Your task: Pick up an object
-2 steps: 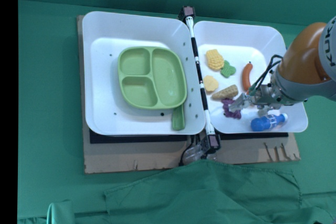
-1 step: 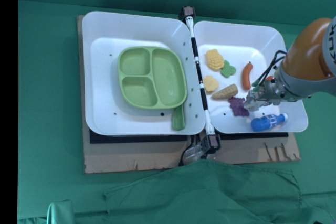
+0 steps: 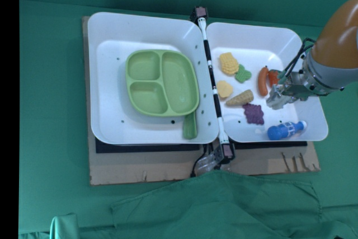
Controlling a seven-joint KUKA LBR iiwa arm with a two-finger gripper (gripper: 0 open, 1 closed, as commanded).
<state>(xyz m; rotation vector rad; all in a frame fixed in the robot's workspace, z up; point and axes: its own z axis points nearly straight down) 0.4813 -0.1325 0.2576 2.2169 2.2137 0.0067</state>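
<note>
The right bin [image 3: 251,33] holds several toy foods: a yellow corn piece [image 3: 228,63] with a green leaf [image 3: 243,74], a small yellow piece [image 3: 224,88], an orange carrot [image 3: 240,98], purple grapes [image 3: 254,113], a red-orange sausage [image 3: 262,80] and a blue bottle [image 3: 285,130]. My gripper [image 3: 276,99] hangs over the right part of this bin, just right of the sausage and above the bottle. A red piece [image 3: 273,76] peeks out beside the wrist.
The left bin [image 3: 112,36] carries a green divided plate [image 3: 161,83] with a green handle-like piece [image 3: 190,127] at its lower edge. A black-and-white divider [image 3: 211,75] runs between the bins. Green cloth [image 3: 224,204] lies bunched at the front.
</note>
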